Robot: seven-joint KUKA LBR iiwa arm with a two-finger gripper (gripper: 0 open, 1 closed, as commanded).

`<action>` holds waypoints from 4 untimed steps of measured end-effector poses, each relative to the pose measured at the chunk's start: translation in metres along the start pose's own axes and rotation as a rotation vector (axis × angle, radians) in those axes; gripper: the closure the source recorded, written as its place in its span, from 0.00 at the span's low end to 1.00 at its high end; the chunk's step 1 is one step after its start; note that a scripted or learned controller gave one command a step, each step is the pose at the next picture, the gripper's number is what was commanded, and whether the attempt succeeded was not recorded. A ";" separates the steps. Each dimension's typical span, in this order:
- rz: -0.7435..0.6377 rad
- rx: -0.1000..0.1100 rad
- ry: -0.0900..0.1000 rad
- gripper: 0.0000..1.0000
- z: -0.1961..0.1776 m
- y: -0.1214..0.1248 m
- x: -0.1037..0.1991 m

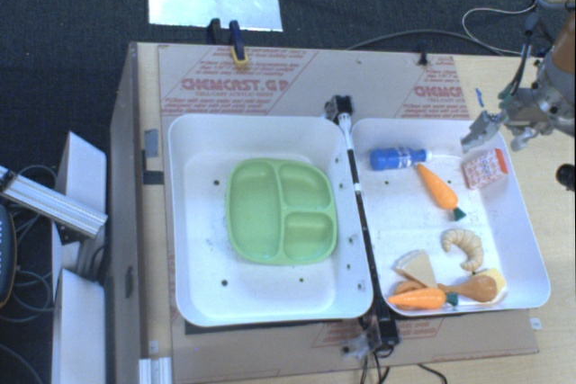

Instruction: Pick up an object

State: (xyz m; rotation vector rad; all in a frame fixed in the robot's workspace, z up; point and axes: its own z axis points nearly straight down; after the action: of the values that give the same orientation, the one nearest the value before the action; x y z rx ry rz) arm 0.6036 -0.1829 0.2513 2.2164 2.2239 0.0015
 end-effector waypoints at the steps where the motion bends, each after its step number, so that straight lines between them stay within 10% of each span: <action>1: -0.002 0.002 0.001 0.00 0.077 0.025 0.007; 2: -0.001 0.002 0.001 0.00 0.168 0.018 0.026; 3: -0.003 -0.002 0.000 1.00 0.156 0.019 0.025; 4: -0.001 0.001 0.001 1.00 0.158 -0.020 0.083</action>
State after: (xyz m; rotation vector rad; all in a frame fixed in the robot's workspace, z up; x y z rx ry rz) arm 0.5838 -0.1000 0.0932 2.2170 2.2258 0.0011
